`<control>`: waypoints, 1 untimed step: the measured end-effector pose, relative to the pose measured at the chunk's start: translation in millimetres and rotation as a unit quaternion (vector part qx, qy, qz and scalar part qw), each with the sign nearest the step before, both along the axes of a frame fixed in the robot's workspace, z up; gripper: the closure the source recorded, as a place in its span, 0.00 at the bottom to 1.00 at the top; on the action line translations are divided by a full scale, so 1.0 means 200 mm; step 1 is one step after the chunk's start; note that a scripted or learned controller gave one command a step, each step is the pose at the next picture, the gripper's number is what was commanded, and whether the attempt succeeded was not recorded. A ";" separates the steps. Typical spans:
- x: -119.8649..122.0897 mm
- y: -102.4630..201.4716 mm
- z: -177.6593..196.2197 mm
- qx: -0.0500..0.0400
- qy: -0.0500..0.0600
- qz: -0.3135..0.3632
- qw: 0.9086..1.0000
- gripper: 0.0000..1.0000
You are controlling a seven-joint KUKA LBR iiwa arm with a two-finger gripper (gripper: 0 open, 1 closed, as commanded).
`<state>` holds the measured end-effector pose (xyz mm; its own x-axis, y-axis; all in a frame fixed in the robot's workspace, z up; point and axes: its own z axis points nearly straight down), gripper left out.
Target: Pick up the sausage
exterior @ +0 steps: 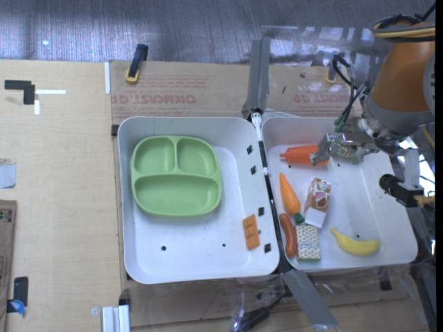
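The sausage is a short reddish-brown link lying along the left wall of the right bin, near its front. It lies between the wall and a green-and-white packet. My gripper hangs over the back of the same bin, well behind the sausage and apart from it. It sits at the right end of an orange-red carrot-like piece. Nothing shows held in it.
In the right bin there are also an orange carrot, a brown-and-white packet and a banana at the front right. The left bin holds a green divided plate and a small orange block.
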<state>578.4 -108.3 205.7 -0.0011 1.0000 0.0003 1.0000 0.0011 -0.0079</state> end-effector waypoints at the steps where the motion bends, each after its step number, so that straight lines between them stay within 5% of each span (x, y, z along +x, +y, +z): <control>1: 0.13 -0.11 -0.57 -0.001 -0.001 -0.063 0.998 0.00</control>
<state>605.1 -130.1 91.2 0.1246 0.9922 -0.0011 0.9922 -0.1246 -0.0056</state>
